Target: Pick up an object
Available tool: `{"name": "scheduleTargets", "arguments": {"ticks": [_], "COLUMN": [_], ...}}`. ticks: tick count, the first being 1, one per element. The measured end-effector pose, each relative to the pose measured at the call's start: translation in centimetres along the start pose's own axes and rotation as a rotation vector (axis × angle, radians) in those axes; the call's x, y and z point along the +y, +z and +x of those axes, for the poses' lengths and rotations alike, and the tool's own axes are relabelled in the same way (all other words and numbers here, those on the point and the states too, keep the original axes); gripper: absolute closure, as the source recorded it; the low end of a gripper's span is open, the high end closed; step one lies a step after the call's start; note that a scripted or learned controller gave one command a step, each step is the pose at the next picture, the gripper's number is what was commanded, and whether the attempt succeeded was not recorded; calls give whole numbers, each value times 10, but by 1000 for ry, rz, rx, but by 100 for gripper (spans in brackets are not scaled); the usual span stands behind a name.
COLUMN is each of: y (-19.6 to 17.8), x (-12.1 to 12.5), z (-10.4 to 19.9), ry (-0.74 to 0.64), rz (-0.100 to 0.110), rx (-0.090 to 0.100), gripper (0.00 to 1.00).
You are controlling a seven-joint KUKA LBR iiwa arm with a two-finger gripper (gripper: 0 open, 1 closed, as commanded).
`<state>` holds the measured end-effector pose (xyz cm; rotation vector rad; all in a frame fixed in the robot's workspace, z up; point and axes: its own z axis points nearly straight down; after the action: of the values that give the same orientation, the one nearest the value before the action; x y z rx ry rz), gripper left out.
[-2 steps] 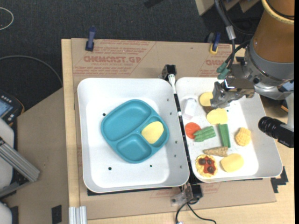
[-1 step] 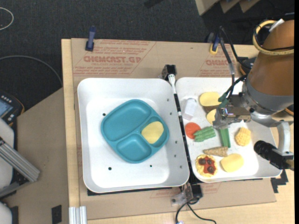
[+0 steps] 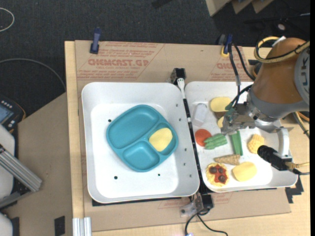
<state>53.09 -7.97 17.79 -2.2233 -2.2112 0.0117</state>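
Objects: we see the toy food crowded in the right bin (image 3: 283, 181), with a green bean pod (image 3: 215, 141), red tomato (image 3: 202, 136) and green stick (image 3: 236, 142) clustered at its middle.
Gripper (image 3: 232, 124): it hangs over that cluster, just far of the green stick; whether it is spread or closed, we cannot tell.
Left bin (image 3: 93, 132): a teal divided plate (image 3: 133, 136) carries a yellow piece (image 3: 161, 138).
Advice: we'd pick one piece standing apart, come straight down, and avoid nudging neighbours.

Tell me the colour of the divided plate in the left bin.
Teal blue. The divided plate shows plainly in the camera view, with a pale yellow item on it.
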Motion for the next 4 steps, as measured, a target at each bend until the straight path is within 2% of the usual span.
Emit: {"name": "scheduleTargets", "arguments": {"ticks": [1, 2, 3, 4], "y": [-81, -201, -98, -12], "x": [-53, -52, -54, -8], "z": [46, 89, 39, -29], "ry": [-9, -12, 1, 0], "rz": [-14, -26, 1, -4], "rx": [3, 4, 1, 0], "gripper": [100, 100, 100, 100]}}
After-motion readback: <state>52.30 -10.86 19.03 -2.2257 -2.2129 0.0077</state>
